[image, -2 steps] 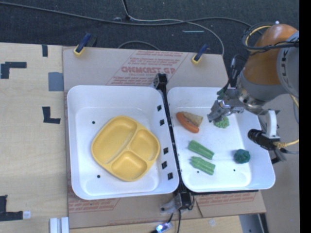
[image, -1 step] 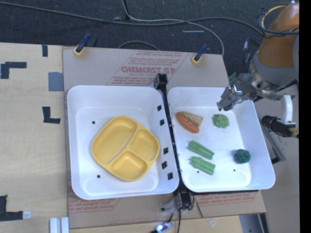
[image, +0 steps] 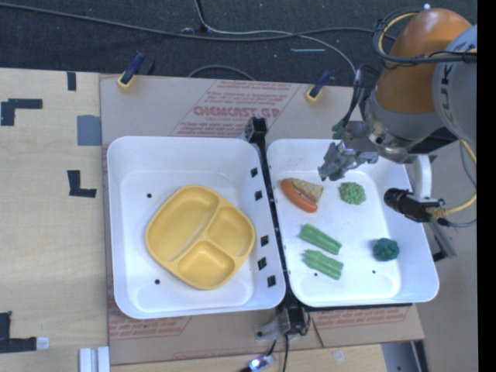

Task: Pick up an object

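Two white bins are sitting side by side on the bench; the right bin (image: 403, 285) is holding a hot dog (image: 300, 193), 2 green pods and 2 green florets. The gripper (image: 335, 163) is hovering just above the hot dog, its grip hard to read. Descending straight and centring looks wise.

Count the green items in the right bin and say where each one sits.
4. Light green piece near the gripper; dark green piece by the right wall; two long green pieces, one mid-bin, the other just below it. The gripper may hide more.
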You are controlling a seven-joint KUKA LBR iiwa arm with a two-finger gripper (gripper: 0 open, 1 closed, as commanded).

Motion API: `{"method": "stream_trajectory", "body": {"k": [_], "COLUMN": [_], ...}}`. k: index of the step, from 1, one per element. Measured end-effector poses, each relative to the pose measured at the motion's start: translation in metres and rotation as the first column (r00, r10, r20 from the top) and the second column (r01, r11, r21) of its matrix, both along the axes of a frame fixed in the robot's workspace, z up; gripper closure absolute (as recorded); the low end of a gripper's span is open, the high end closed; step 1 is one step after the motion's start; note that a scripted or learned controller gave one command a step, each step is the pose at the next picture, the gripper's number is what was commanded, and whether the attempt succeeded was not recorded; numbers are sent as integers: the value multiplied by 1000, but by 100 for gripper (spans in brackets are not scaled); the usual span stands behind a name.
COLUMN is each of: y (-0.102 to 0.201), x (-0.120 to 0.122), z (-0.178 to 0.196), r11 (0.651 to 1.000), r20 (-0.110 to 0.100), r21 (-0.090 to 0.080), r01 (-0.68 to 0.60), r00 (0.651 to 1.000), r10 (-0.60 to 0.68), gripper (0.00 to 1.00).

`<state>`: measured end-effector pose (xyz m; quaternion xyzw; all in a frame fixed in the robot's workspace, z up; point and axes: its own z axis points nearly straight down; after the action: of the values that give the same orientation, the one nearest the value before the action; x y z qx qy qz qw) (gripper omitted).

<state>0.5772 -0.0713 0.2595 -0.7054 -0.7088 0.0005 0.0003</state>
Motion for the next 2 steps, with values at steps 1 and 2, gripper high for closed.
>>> {"method": "stream_trajectory", "body": {"k": [1, 2], "y": [59, 115], "x": [-5, -14], "z": [2, -15], "r11": [1000, 1000], "r20": [0, -1], "r21": [1, 0], "r01": [-2, 0], "r00": [1000, 1000], "r10": [2, 0], "gripper": [100, 100]}}
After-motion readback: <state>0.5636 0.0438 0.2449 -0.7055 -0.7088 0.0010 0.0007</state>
